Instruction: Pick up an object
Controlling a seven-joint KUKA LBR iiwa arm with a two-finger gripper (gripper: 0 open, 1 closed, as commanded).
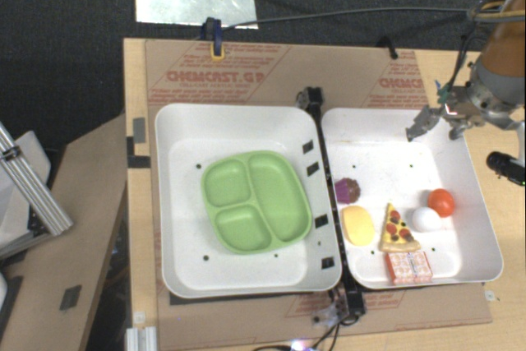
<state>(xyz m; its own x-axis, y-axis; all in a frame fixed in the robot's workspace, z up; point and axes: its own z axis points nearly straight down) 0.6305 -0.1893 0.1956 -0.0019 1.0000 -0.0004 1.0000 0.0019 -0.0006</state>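
Clearly the gripper point(437, 124) hangs with fingers apart and nothing between them, above the right bin's point(486, 205) far edge. Below and nearer sit the orange ball point(441, 202) and white egg point(425, 219), touching; a descent there could nudge one and roll both away.

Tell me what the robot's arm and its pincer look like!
The arm is a chunky, rounded grey tube with an orange band near the top of the part in view. Its pincer is small, grey and metallic, with two thin fingers. Thin dark cables run alongside the arm.
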